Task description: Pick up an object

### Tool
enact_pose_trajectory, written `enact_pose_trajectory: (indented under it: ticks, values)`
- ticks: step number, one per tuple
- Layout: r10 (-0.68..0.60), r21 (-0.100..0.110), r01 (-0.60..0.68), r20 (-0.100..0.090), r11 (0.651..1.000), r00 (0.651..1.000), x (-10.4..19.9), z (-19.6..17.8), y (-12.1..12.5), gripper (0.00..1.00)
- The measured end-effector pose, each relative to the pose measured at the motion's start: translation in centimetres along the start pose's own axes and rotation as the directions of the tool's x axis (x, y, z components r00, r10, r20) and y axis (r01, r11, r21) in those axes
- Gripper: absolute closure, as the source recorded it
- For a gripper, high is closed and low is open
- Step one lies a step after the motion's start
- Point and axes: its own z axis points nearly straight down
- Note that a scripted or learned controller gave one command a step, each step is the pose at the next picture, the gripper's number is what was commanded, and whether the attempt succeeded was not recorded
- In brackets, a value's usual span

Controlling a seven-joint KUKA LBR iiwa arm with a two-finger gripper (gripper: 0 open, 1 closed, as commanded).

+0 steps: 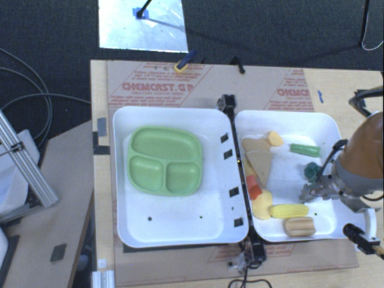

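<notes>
White plastic makes up both bins: the left bin (pixel 174 116) holds one smooth green three-part tray (pixel 165 161); the right bin (pixel 324 125) holds several small toy foods, among them a yellow banana (pixel 289 210), a tan bread roll (pixel 299 225) and a green stick (pixel 305 150). Gripper (pixel 312 191) sits low right; its state is unclear.

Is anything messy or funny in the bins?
Nothing looks spilled or broken. The toy food is just jumbled loosely in the right bin, some pieces overlapping along its left side, while the green plate lies flat in the left bin. The gripper is low among the food.
</notes>
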Motion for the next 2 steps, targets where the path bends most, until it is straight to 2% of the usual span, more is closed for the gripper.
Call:
enact_pose_trajectory:
  ticks: [1,2]
  values:
    - [-0.007,-0.005,0.007,0.002,1.0,1.0,-2.7,0.0,6.2,1.0]
    - [-0.002,0.003,0.002,-0.002,1.0,1.0,-2.6,0.1,3.3,1.0]
